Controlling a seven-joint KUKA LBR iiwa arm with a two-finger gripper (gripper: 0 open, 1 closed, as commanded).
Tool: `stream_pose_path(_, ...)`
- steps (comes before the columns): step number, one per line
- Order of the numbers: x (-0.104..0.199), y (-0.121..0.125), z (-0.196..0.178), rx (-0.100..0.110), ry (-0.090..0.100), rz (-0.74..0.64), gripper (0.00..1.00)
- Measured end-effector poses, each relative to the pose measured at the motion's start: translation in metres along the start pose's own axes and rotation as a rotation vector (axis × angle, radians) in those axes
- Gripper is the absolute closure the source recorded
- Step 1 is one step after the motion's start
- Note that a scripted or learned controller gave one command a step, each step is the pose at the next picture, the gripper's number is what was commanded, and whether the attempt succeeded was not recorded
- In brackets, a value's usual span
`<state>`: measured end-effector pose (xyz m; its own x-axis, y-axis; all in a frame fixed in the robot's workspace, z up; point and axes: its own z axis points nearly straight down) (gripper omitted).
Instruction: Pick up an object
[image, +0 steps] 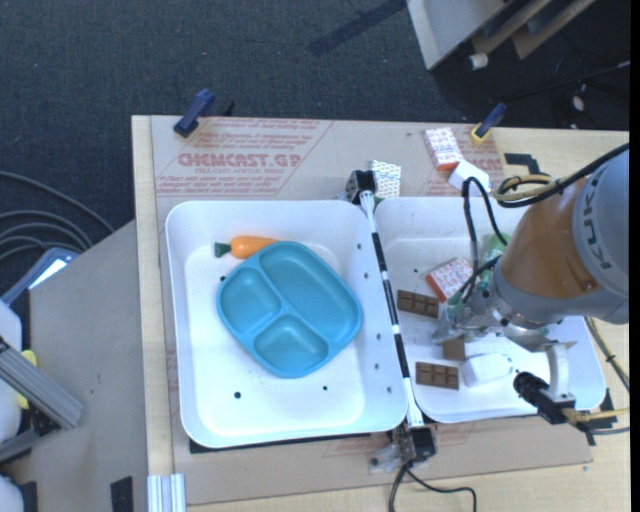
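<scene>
Nearest the lens, at the front of the right bin (500, 405), a brown chocolate bar (436, 375) lies flat by the divider, with a white block (487, 368) just beside it. Above those, the gripper (462, 328) is down inside the bin, low over a small brown piece (455, 349) that sits right under it. Whether it is released, clenched or actually grasping something, I cannot tell from here, the wrist body hides the tips. So no claim of a catch.

A bit further back another chocolate bar (417, 303) rests near the divider, and a red-and-white patterned packet (451, 275) lies tilted just behind the tool. The arm (550, 250), grey with its orange band, sweeps in from the right over that bin's far half.

Across in the left bin (190, 330), a blue sectioned plate (289, 308) takes the middle, an orange toy carrot (248, 245) touching its far rim.

My read: this is the descent or grasp stage on the small brown piece. The next move calls for a firm closure on it, then a straight lift clear of the white block and the bars crowding around, without dragging them
</scene>
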<state>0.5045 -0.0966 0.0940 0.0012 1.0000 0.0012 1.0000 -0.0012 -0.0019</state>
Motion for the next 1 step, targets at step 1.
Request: stream_pose_path(1, 0.0666, 0.0353, -0.0909, -0.002, 0.0, -0.002, 1.0)
